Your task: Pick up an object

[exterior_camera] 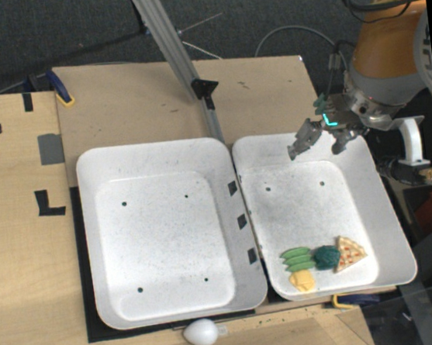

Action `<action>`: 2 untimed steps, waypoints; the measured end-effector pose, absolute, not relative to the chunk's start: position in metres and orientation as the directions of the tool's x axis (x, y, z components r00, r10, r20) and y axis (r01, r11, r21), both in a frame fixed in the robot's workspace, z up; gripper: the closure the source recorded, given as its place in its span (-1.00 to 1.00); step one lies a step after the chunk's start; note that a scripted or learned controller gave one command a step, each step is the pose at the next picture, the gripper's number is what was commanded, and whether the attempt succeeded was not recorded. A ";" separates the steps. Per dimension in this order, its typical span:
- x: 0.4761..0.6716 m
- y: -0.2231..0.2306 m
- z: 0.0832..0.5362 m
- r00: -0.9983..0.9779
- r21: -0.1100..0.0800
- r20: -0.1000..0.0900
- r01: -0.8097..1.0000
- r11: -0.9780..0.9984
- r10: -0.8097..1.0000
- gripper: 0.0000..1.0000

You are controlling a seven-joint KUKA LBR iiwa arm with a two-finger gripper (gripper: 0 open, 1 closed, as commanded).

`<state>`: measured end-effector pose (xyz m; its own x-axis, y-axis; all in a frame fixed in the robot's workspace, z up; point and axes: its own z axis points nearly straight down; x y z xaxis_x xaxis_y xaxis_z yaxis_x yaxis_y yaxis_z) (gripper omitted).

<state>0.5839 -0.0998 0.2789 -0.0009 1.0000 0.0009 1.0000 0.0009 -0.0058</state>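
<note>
Two white bins (155, 156), black-speckled | green pea pod (294, 257), dark green broccoli (326, 256), yellow piece (302, 280), orange-spotted pizza slice (351, 252) at lower right | white egg (201, 333) | tan bench (129, 100) | orange-banded grey arm (387, 37)

Bench (137, 99): two bins (151, 156), perhaps egg (201, 333).

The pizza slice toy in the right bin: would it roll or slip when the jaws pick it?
The pizza slice looks flat, so it probably will not roll. It lies against the broccoli, so the jaws may push both. It seems small and probably light.
</note>
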 end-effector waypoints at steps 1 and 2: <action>0.585 -0.100 0.281 -0.002 -0.002 0.000 1.000 0.002 1.000 -1.00; 0.577 -0.103 0.220 -0.001 -0.008 0.000 1.000 0.001 1.000 -1.00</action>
